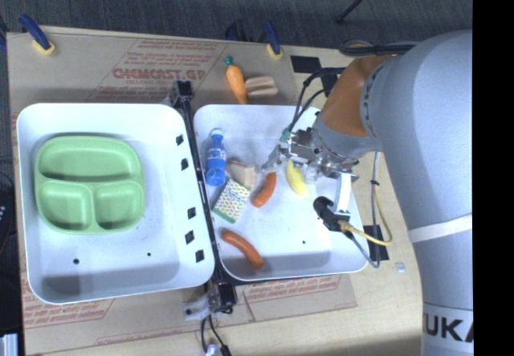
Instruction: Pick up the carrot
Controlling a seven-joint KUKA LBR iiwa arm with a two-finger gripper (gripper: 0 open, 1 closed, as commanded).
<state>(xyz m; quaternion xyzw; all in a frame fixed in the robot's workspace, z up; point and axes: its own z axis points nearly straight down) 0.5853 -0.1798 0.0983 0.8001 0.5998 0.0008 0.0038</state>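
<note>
The carrot [234, 83], orange with a green top, lies on the cardboard just beyond the far rim of the right bin [321, 262], outside it. A tan bread-like piece [260, 87] lies beside it on the right. My gripper [287, 152] hangs low over the middle of the right bin, well in front of and to the right of the carrot, apart from it. It sits close above a yellow banana-like piece [296, 179] and an orange-red oblong piece [263, 190]. Nothing shows held in it.
The right bin also holds a blue bottle [214, 157], a patterned packet [233, 200], a beige piece [243, 173] and a sausage [241, 247]. A green divided tray [90, 183] lies in the left bin [48, 286]. Blue clamps [38, 34] grip the cardboard's far edge.
</note>
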